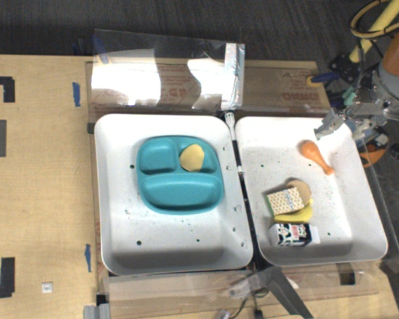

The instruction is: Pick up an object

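Left bin (113, 178): teal sectioned tray (179, 181), round yellow ball (192, 157).
Right bin (359, 198): orange drumstick shape (315, 154), speckled sponge (285, 200), printed carton (294, 234).
Hand (332, 123): over the right bin's far corner, grip unreadable.

The bench (33, 178) is pale wood, filling the left and middle of the frame, with black corner marks near its left edge and small blue tape bits beside the bins. Two white bins sit on it side by side, touching along a middle seam. The left bin (113, 231) lies at frame centre; the right bin (359, 224) reaches toward the lower right. Behind them, in the upper middle, a flat cardboard sheet (279, 88) lies on the bench, and a shiny clear plastic cover (166, 78) rests over its left part.
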